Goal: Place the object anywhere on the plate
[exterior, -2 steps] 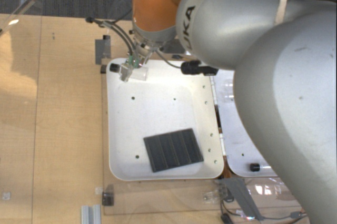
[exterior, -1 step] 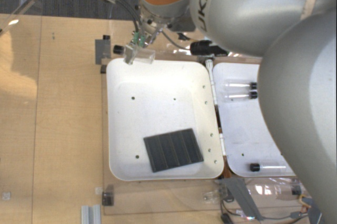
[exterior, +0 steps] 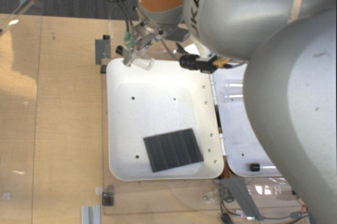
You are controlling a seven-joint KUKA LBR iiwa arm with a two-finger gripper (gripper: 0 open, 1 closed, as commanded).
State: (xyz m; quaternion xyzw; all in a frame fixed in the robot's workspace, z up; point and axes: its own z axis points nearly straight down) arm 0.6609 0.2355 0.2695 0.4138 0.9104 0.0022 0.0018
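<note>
Two white bins are sitting side by side on the surface (exterior: 52,112), and the arm (exterior: 237,7) is reaching across them so that the end effector (exterior: 138,52) is hanging over the far corner of the left bin (exterior: 113,112). It is pointing down at that corner's rim, which is looking like a pose for travelling or lowering rather than for releasing onto anything. Whether it is spread or pressed together, I cannot tell: cables and brackets are crowding it. A pale translucent piece (exterior: 143,63) is showing just below its tip, and I cannot say whether that is part of the tool or something being carried.

Toward the camera from the end effector, well apart from it in the same bin, the dark ribbed plate (exterior: 174,150) is lying flat near the near wall, leaving its whole face open as a target. The small dark object (exterior: 255,167), which I am judging to be the thing to place, is resting farther off still, in the right bin (exterior: 237,128), beyond the plate and across the divide between the bins. Nothing is lying on the plate yet.
</note>
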